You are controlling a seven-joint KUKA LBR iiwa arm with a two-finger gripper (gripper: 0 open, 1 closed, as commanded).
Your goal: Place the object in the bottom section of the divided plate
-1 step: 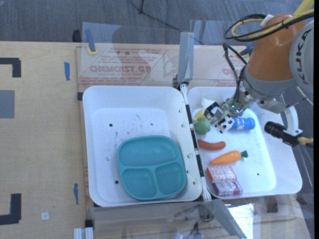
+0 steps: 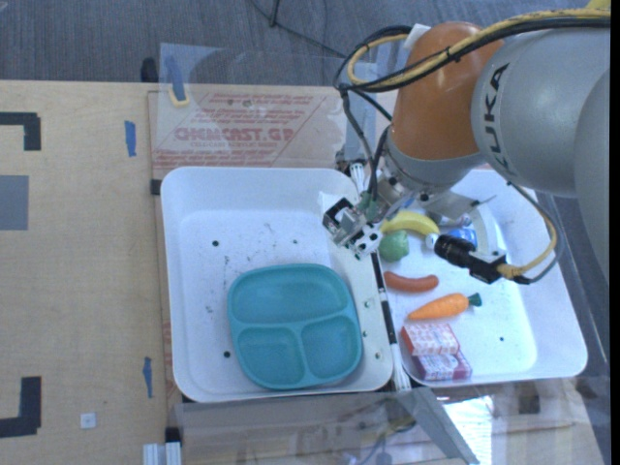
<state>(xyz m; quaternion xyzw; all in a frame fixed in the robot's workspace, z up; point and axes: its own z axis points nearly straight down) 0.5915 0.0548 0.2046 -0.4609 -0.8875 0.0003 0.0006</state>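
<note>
A teal divided plate (image 2: pixel 294 325) lies in the near half of the left bin (image 2: pixel 199 211), with one wide section at the far side and two smaller ones toward the near edge. Nothing lies on it. My gripper (image 2: pixel 352 227) hangs over the rim between the two bins, just beyond the plate's far right corner. In the right bin (image 2: pixel 554 342) lie a yellow banana (image 2: pixel 411 224), a green round fruit (image 2: pixel 393 246), a red sausage (image 2: pixel 412 281), an orange carrot (image 2: pixel 442 306) and a pink box (image 2: pixel 435 349). The banana and green fruit sit right beside the gripper.
The grey arm with its orange band (image 2: pixel 441 90) covers the far part of the right bin. A black cable plug (image 2: pixel 470 257) dangles over that bin. A clear sheet with red print (image 2: pixel 242 129) lies behind the left bin, on the wooden bench (image 2: pixel 68 289).
</note>
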